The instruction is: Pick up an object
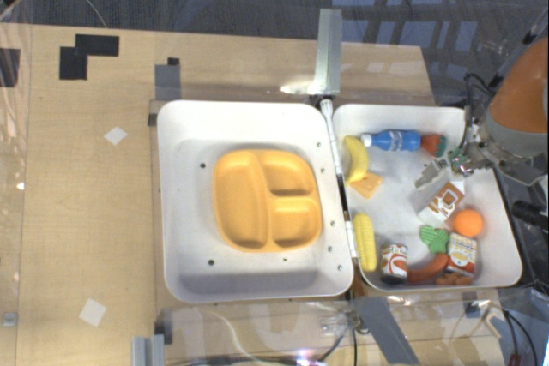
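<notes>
The right bin holds several small items. A blue bottle lies at the back, with a banana and a yellow wedge near the left wall. A corn cob lies further forward. A brown-and-white carton, an orange ball, a green toy, a juice box and a red-and-white can fill the front right. My gripper hovers just behind the carton, open, with nothing between its fingers.
The left bin holds a yellow divided tray. A metal divider post stands behind the seam between the bins. The arm's orange band overhangs the right bin's back right corner.
</notes>
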You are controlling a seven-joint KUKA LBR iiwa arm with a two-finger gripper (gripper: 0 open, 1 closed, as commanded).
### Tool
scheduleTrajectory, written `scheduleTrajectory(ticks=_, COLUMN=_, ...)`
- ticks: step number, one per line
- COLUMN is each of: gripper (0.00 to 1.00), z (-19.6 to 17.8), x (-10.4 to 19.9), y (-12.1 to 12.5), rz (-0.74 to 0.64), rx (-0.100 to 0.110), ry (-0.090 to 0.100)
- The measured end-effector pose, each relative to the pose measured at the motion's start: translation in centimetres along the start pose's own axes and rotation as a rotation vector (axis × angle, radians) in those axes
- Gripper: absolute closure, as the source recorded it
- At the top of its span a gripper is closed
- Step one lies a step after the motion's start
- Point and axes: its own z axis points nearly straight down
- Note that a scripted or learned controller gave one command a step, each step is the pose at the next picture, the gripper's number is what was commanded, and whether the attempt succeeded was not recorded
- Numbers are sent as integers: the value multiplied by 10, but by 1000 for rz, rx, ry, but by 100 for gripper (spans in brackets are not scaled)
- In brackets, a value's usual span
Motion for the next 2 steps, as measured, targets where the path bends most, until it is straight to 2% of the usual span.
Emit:
scheduleTrajectory(ticks=1, gripper=0, z=40, x=36, y=68, rz=242, rx=-4, ry=0)
scheduleTrajectory(ticks=2, gripper=0, z=31, x=26, y=84, rz=-32, rx=24, ry=9)
